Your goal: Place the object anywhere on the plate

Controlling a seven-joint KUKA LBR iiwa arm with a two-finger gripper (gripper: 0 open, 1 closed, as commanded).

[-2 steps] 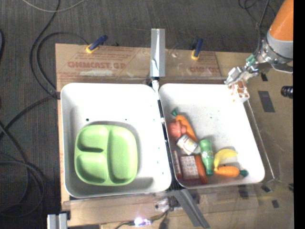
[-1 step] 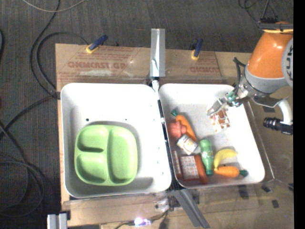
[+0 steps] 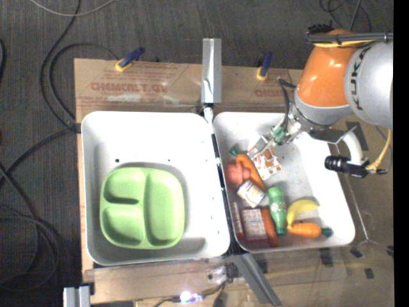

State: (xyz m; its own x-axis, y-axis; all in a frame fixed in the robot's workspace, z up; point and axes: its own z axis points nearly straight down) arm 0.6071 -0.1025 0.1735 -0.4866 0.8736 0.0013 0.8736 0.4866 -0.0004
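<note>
A green divided plate (image 3: pixel 144 206) lies in the left white bin (image 3: pixel 96 133). In the right bin (image 3: pixel 319 152), a pile of toy food fills the left and front parts: an orange carrot (image 3: pixel 248 169), a small white carton with red print (image 3: pixel 271 163), a white packet (image 3: pixel 250 193), a green bottle (image 3: pixel 277 210), a yellow banana (image 3: pixel 301 207), a second carrot (image 3: pixel 305 230) and a red-brown box (image 3: pixel 254 224). My gripper (image 3: pixel 273 139) hangs low over the back of this pile, just above the printed carton. Nothing is visibly held.
The grey arm with its orange band (image 3: pixel 326 75) reaches in from the right over the right bin's back corner. A metal post (image 3: pixel 211 69) stands behind the seam between the bins. Clamps (image 3: pixel 130 58) hold the cardboard backing.
</note>
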